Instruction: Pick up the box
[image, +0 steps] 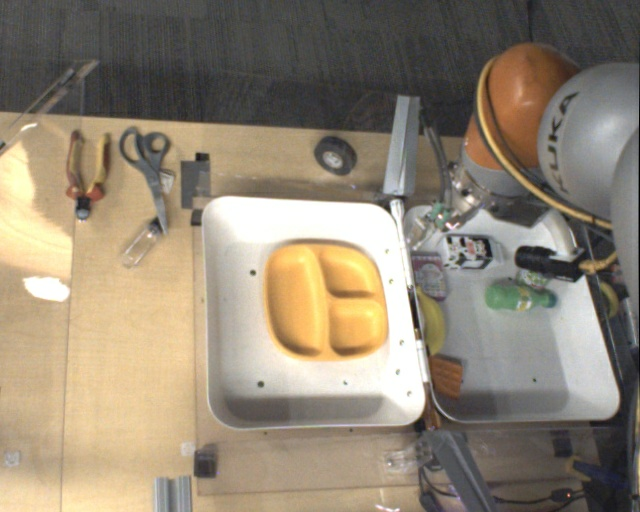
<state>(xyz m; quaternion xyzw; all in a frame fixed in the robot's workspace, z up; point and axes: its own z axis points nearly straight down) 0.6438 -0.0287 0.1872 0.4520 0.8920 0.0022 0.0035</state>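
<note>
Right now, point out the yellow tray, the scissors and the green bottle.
yellow tray (325, 298), camera view, divider at its centre
scissors (153, 172), camera view, near the pivot
green bottle (518, 297), camera view, middle of its body

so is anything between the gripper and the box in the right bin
Nothing covers the brown box. A yellow item lies by the wall of the right bin, between the box and the gripper, close beside the box.

Pale wooden bench (100, 380), dark grey carpet (250, 40) behind, bright glare at the left edge
</note>
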